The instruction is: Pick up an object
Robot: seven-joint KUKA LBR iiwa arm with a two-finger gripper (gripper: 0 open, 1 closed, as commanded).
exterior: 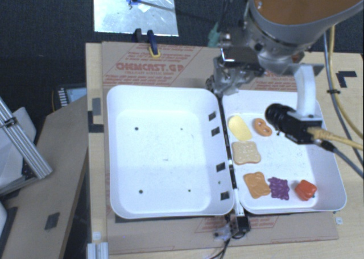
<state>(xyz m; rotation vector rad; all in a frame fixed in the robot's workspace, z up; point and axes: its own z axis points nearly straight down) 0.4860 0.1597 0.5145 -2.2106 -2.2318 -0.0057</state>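
White plastic bins are being borne side by side on the bench: the left bin (pixel 165 150) and the right bin (pixel 327 164). Six objects are being held in the right bin: a yellow piece (pixel 239 128), an orange ring (pixel 262 127), a toast slice (pixel 245 153), an orange-brown piece (pixel 256 184), purple grapes (pixel 278 188) and a red piece (pixel 305 189). The gripper (pixel 228 83) is being held over the right bin's far left corner, near the divide. Its opening cannot be judged; nothing is being seen gripped.
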